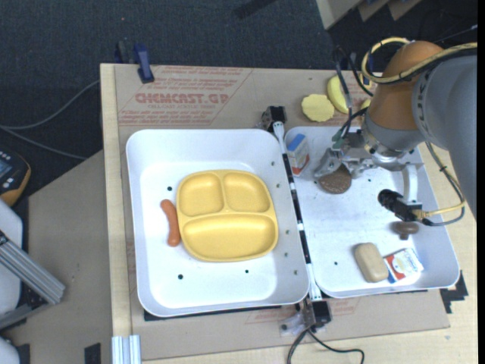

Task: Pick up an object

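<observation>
Two white bins on bench; gripper (339, 167) low in right bin (333, 268) over brown disc (334, 181), grip state unclear.

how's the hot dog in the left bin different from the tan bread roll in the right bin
The hot dog is orange-red, long and thin; the bread roll is tan, short and stubby. The hot dog lies beside the yellow divided plate in the left bin; the bread roll lies next to a small carton in the right bin. Both lie flat on a bin floor, away from the gripper.
</observation>
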Available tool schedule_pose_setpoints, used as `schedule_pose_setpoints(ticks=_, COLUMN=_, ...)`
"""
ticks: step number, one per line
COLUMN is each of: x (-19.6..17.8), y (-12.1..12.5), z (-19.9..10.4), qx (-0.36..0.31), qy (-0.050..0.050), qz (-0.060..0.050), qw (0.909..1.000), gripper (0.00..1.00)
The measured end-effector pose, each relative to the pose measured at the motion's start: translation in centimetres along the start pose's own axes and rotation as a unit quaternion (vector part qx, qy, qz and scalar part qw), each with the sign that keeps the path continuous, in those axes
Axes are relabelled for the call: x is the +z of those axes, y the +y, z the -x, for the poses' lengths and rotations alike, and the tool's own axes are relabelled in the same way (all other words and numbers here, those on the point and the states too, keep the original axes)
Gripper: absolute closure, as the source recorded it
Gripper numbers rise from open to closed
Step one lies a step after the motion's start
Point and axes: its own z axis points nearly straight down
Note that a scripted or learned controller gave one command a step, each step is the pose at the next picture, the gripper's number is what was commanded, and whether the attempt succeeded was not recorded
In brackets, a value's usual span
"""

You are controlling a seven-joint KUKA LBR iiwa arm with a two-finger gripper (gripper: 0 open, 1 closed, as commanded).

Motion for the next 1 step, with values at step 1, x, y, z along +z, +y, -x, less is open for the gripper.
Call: schedule_pose_setpoints(ticks=1, x=-9.6, y=-2.06, z=-7.08, qx=-0.004, qy=0.0, qz=0.004, qw=1.0, gripper=1.0)
